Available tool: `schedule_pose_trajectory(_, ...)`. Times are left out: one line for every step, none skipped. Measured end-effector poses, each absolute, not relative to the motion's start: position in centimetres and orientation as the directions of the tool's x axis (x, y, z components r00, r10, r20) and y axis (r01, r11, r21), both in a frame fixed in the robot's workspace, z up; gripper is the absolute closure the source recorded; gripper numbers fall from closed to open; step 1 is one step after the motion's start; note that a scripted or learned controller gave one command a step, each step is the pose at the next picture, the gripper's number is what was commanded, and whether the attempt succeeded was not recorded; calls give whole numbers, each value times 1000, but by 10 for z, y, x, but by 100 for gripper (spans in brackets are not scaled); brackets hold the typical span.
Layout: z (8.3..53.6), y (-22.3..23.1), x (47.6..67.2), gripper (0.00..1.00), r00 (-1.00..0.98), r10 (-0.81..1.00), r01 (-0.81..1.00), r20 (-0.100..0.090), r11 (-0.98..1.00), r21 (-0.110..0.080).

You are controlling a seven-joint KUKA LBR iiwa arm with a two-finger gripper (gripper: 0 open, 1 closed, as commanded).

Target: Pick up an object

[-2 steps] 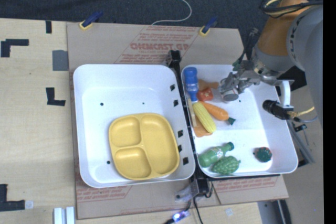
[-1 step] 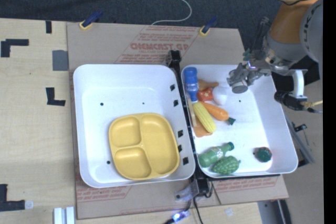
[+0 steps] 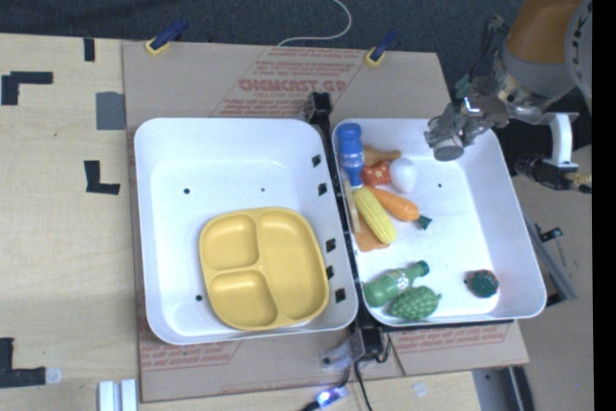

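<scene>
Seemingly, white egg (image 3: 403, 174) left of gripper (image 3: 449, 141)

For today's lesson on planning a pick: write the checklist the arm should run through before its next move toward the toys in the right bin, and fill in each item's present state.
1. Gripper over the right bin, near its upper edge: ok.
2. Nothing between the fingers: cannot tell.
3. Targets present: ok; corn, carrot, blue bottle lie there.
4. Targets well separated: not ok; these crowd together by the left wall.
5. An isolated option: ok; the dark round toy sits alone.
6. Yellow plate lies in the left bin, out of the way: ok.
</scene>
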State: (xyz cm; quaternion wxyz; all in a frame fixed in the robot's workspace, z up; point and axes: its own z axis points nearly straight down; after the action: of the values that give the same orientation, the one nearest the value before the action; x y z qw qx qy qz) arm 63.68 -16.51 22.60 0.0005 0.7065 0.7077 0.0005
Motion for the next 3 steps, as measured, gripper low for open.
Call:
schedule_pose_trajectory(226, -122, 630, 100, -4, 1000, 1000, 0, 4, -2)
schedule_pose_trajectory(223, -68, 626, 100, -6, 1000, 1000, 1, 6, -3)
schedule_pose_trajectory(224, -10, 613, 100, -7, 1000, 1000, 2, 7, -3)
